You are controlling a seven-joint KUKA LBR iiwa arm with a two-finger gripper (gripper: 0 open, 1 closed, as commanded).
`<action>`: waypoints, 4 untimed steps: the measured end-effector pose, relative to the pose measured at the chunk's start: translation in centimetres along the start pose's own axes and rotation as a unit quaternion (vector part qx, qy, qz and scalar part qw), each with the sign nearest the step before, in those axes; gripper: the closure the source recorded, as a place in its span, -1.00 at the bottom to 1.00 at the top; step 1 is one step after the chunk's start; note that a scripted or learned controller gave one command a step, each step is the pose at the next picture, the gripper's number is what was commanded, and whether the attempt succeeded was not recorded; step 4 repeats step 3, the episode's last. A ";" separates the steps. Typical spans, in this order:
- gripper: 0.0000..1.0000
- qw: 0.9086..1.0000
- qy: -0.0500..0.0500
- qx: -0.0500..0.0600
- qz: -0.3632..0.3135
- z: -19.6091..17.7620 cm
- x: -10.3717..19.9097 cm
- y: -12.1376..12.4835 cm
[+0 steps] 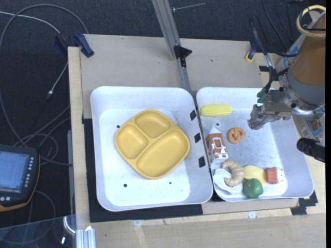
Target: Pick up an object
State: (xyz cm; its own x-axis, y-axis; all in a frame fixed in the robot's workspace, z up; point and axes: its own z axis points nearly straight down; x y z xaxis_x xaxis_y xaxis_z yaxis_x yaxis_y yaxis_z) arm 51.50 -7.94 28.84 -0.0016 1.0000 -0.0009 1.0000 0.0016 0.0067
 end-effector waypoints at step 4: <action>1.00 1.000 0.001 0.005 -0.002 2.9 13.5 3.6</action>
